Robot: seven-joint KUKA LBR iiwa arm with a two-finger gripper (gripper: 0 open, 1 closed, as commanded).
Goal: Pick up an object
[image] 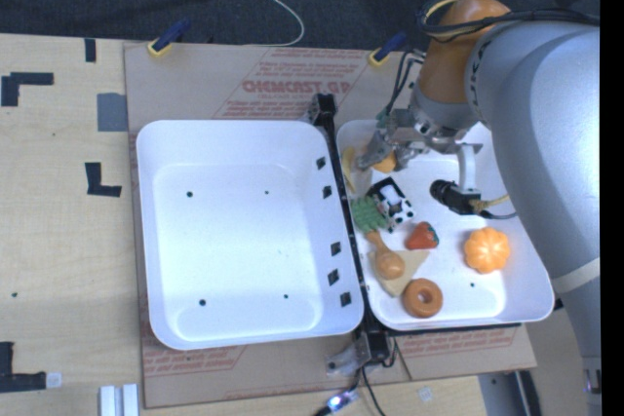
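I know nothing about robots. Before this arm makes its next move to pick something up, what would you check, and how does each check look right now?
1. Hand over the right white bin: ok, at its far left corner.
2. Something held between its fingers: cannot tell.
3. Target below the hand: cannot tell; a yellow piece lies there, half hidden.
4. Objects available: ok; round orange fruit, brown ring doughnut, red strawberry.
5. Room around objects: not ok near the green leafy piece, crowded.

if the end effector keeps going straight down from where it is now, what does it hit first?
Most likely the yellow item at the right bin's upper-left corner; the end effector sits right over it. Depth is unclear from this slanted view, so contact may already be made.
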